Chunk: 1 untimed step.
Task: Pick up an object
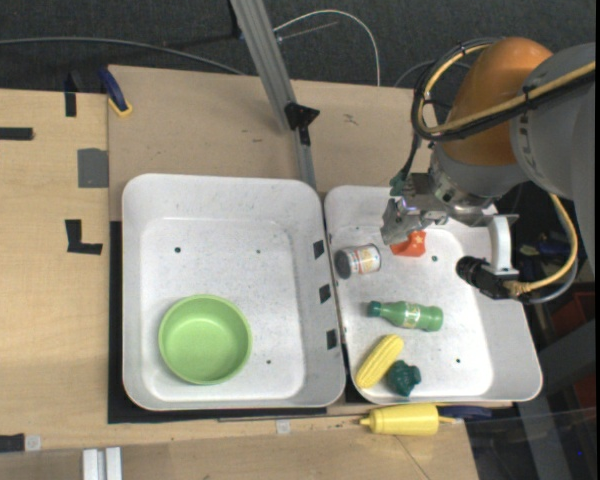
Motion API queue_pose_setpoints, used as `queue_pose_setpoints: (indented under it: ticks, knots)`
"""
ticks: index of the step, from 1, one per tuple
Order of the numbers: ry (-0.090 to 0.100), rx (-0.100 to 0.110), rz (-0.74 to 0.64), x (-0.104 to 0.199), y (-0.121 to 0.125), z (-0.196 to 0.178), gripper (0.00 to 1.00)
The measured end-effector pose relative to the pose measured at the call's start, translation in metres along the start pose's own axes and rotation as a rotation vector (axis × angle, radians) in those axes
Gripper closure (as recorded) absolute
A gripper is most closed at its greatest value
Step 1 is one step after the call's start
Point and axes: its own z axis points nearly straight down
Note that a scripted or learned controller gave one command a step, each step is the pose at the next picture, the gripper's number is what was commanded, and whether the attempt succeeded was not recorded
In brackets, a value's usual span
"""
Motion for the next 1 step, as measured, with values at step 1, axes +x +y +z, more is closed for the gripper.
queue_pose_setpoints:
  ticks: [1]
  knots:
    - [0.000,-0.001,-0.002,0.0565,0.0001,0.0028,1.00]
